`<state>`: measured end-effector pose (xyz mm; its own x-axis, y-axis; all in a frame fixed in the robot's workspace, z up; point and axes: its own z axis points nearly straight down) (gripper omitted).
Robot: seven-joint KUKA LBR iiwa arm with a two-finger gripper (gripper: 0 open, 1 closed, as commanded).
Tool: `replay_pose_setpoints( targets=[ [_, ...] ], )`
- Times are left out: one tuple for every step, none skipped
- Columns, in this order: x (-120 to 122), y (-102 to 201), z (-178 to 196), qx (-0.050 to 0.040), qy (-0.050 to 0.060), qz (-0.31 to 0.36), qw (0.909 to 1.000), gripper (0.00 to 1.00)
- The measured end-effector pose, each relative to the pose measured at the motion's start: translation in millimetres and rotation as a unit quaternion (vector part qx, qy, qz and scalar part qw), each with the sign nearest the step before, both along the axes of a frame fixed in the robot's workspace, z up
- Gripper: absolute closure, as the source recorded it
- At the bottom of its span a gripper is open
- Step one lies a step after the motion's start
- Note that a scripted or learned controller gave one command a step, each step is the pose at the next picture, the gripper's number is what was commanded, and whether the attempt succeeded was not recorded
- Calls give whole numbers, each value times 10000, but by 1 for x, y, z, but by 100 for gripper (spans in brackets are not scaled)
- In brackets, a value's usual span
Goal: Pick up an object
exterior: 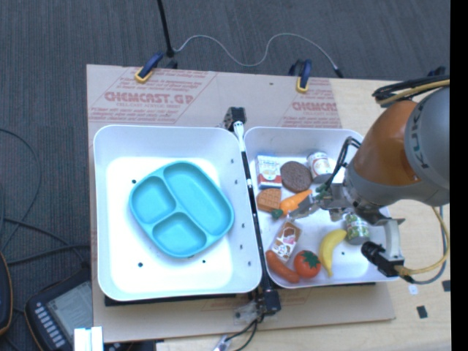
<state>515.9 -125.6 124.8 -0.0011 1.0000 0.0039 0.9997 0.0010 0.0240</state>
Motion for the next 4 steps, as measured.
replay_pose_setpoints(
  targets=[
    [-30, 19, -37, -42, 71, -14, 10000, 0],
    [-28, 19, -26, -43, 57, -15, 10000, 100],
    [69, 0, 7, -30, 112, -4, 9999, 100],
    [68, 0, 7, -29, 123, -2, 9999, 0]
  ],
)
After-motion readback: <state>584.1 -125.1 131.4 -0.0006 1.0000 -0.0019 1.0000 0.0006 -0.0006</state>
